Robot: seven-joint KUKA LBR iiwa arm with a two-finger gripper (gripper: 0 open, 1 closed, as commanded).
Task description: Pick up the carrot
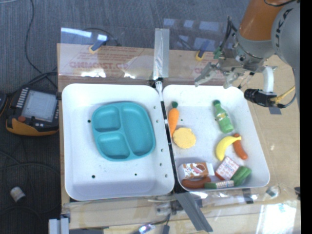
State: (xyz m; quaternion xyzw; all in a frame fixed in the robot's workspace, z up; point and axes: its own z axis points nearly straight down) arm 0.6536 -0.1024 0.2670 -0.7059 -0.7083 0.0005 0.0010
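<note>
The surface was pale wood, standing on dark grey carpet crossed by thin cables. Two shallow white bins sat side by side on it. The left bin held a teal divided plate. A small black and orange screen unit lay on the floor to the left, partly cut off by the frame edge.

In the right bin, the carrot lay at the far left, just beside the wall shared with the other bin, its green top pointing away. A round yellow cookie lay just near of it. Further right were a green bottle, a banana and a red sausage.

The hand hung over the far rim of the right bin, well apart from the carrot, its fingers spread apart and holding nothing. The arm was cut off at the top right. The packets at the near edge were too small to read.
</note>
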